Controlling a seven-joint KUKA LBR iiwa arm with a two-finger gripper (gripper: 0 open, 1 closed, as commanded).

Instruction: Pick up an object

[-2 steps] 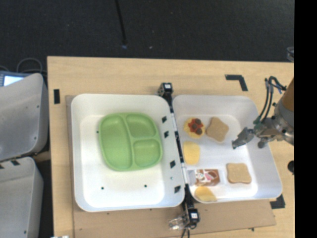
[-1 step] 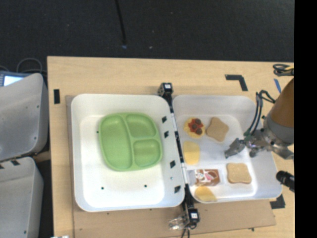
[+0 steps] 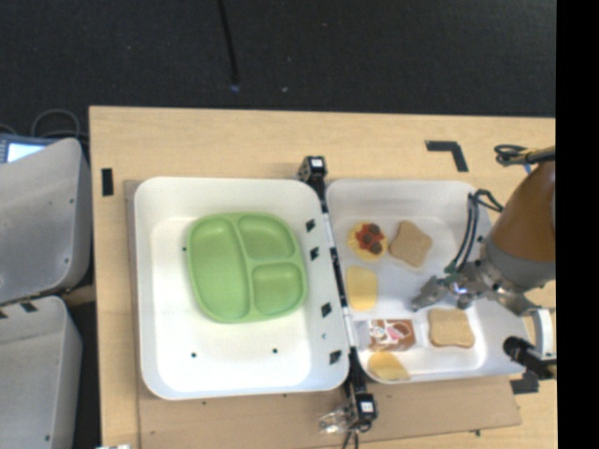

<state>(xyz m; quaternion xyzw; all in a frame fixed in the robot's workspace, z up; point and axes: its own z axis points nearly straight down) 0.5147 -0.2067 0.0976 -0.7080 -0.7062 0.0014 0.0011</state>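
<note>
Six food pieces lie in the right bin (image 3: 402,191), none lifted yet, so the pick is yet to be done. The pincer (image 3: 432,295) hangs low among them, between two toast slices (image 3: 410,243) (image 3: 451,328); I cannot tell how wide it stands or whether it grips anything. Left of it sit a yellow slab (image 3: 362,289), a berry tart (image 3: 369,238), a packet (image 3: 390,333) and a pale piece (image 3: 389,368). A green tray (image 3: 245,267) fills the left bin (image 3: 168,363) on the tabletop (image 3: 215,138).

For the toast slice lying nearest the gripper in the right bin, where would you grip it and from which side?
Judging from this view, come straight down on the toast slice and close the jaws across its short edges. It lies flat on the right bin floor, with bare floor around it. The gripper is just above-left.
</note>
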